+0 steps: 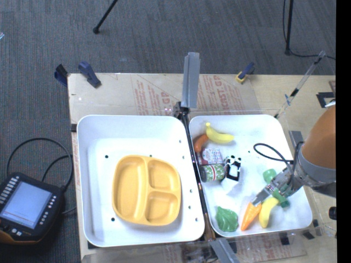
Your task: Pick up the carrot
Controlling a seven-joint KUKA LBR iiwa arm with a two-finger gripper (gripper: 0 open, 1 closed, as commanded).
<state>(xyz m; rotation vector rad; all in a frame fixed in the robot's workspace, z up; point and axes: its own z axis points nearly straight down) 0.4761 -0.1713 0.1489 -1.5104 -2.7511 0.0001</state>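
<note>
- Jaws (272, 192): low in right bin (258, 122), directly above carrot (250, 215); opening and grip cannot be told.
- Carrot lies beside a yellow banana (266, 211).

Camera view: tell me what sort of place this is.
Probably a robotics lab bench. Two white bins are fixed to a taped cardboard base, a robot arm reaches over toy food like the carrot, and a teach pendant lies on the carpet.
</note>
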